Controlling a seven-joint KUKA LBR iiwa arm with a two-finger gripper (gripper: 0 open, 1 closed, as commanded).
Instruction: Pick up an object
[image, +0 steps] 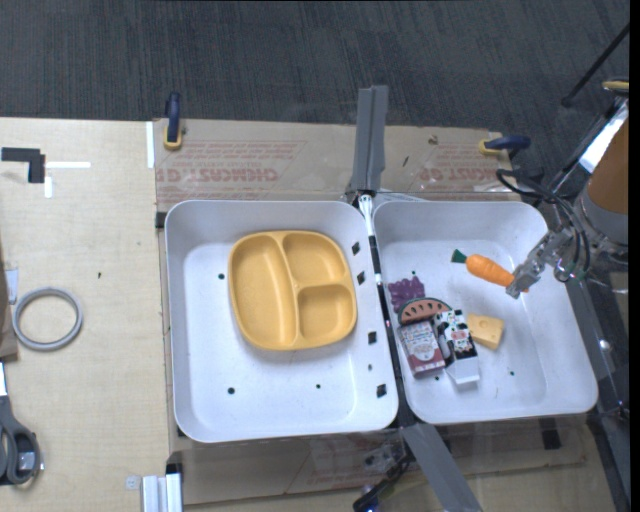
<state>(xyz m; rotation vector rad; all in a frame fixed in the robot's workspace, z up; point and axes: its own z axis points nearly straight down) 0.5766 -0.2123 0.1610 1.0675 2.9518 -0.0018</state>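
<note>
In the right bin (560, 385) lie a toy carrot (486, 268), a yellow cheese wedge (487, 331), a purple grape bunch (406, 292), a watermelon slice (424, 309), a small red packet (422, 346) and a black-and-white carton (460, 348). My gripper (522, 279) hangs at the bin's right side, its tips just right of the carrot's thick end. One grey finger (529, 267) slants down toward the carrot. Nothing shows between the fingers.
The left bin (200, 400) holds a yellow divided plate (292, 289). A grey metal divider (369, 140) runs between the bins. On the bench at left lie a roll of tape (44, 318) and scissors (18, 450). Cables hang at the far right.
</note>
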